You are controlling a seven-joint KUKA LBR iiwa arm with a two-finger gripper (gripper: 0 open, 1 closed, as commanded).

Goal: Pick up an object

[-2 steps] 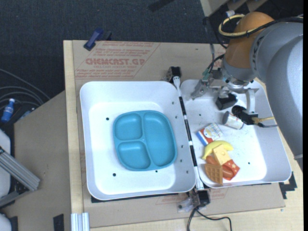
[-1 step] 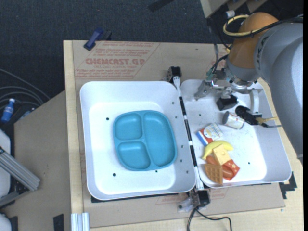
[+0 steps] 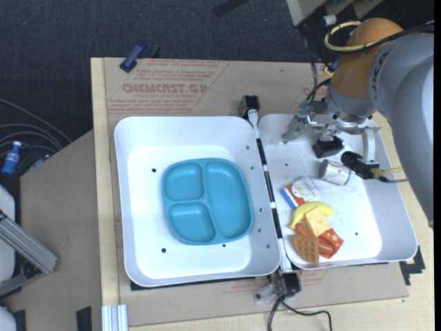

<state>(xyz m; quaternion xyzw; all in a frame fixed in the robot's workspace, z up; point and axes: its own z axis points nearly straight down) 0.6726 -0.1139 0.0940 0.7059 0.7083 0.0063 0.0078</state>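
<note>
Right bin: toy food heaped at its near-left corner — banana, yellow cheese wedge, waffle, red piece; a small red-white-blue packet just behind. White cylinder lies apart, mid-bin. Pincer hangs just above that cylinder; grip state cannot be told. Left bin holds a blue divided plate. Both bins sit on the surface.

Tool over right white plastic bin, far end. Small white cylinder just before tool. Toy-food pile further front. Blue divided plastic tray in left white bin, tool's left.
</note>
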